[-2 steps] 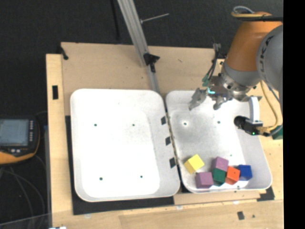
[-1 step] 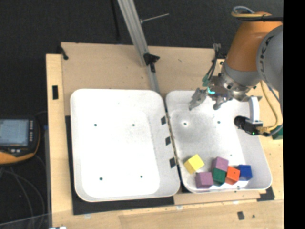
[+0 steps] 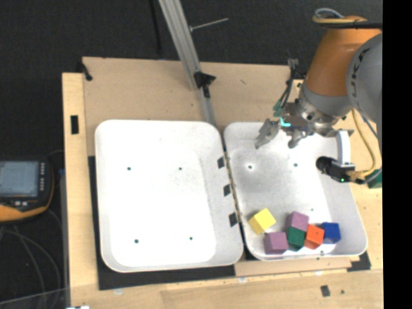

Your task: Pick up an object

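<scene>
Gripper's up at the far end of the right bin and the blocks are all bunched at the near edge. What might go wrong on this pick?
1. The gripper, fingers spread, hangs well away from the blocks, so closing here would likely catch nothing.
2. The purple block, green block, orange block and blue block touch; fingers may jam or nudge neighbours.
3. The cluster hugs the right bin rim, risking a fingertip strike. The yellow block sits freer.

bins point(image 3: 161, 192): white, matt, plastic-looking, the one under the gripper point(image 3: 278, 136) faintly speckled grey. bench point(image 3: 129, 89): pale wood, matt, bare. blocks point(image 3: 296, 230) well below the gripper: smooth, matt, painted. arm point(image 3: 335, 50) above it: glossy orange band, grey satin shell. gripper fingers: dull metal.
</scene>
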{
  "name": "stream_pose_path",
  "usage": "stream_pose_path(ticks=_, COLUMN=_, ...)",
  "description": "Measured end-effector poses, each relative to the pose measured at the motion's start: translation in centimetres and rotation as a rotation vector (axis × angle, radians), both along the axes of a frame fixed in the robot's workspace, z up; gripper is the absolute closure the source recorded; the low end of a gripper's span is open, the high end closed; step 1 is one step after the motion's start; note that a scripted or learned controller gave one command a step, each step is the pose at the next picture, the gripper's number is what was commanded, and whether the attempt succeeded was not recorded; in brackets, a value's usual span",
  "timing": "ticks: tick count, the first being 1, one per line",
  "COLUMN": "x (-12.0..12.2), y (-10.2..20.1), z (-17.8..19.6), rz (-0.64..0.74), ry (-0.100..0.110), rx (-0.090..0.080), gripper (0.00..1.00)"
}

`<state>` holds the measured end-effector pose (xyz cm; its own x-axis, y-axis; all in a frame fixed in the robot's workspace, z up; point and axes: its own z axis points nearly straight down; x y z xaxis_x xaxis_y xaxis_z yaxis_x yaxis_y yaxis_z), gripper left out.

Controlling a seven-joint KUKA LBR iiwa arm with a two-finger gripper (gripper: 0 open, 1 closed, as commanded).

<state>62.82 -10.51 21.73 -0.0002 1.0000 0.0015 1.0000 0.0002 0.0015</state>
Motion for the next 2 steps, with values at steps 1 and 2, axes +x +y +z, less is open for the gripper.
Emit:
stream_pose_path(ticks=1, x=0.00, y=0.00, z=0.00, rz=0.000, ry=0.000, rx=0.000, gripper=0.00)
stream_pose_path(ticks=2, x=0.00, y=0.00, z=0.00, rz=0.000, ry=0.000, rx=0.000, gripper=0.00)
